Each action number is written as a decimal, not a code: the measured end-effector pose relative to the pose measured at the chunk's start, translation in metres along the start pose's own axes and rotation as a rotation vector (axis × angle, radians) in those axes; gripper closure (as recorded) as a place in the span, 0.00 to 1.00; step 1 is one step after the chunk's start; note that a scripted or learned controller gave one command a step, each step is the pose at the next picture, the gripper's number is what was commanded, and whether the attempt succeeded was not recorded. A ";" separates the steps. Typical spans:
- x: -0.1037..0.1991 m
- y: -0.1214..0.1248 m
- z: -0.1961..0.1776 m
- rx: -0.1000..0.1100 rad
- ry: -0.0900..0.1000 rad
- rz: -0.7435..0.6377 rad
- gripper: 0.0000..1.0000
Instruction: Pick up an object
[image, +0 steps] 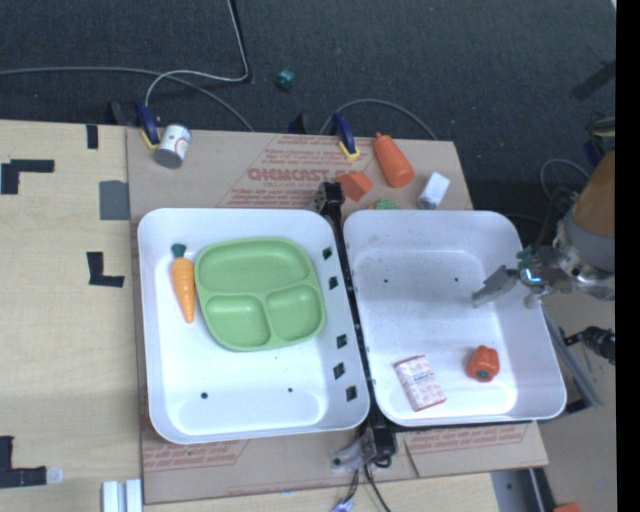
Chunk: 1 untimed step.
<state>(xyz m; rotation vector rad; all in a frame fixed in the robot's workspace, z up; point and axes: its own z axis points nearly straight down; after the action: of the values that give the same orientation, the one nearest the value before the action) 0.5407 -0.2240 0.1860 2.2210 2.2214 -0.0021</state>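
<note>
- The gripper (497, 287) hangs over the right bin (430, 240) near its right wall; whether it is spread or pressed together I cannot tell.
- The red pepper (482, 363) lies below it, the small packet (418, 382) further left.
- Centre over the pepper, descend straight, then close.

A small round red-orange toy pepper with a green top (482, 364) lies in the right bin. A flat pink-and-white packet (419, 383) lies near it, to the pepper's left in the view.

The claw (497, 288) hovers over the right bin (440, 240), apart from a red pepper (482, 364) and a small packet (418, 382).
</note>
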 end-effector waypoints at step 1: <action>0.010 -0.037 0.099 -0.003 0.001 -0.001 0.00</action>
<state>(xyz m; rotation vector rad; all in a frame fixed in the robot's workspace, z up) 0.5036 -0.2139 0.0867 2.2191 2.2210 0.0021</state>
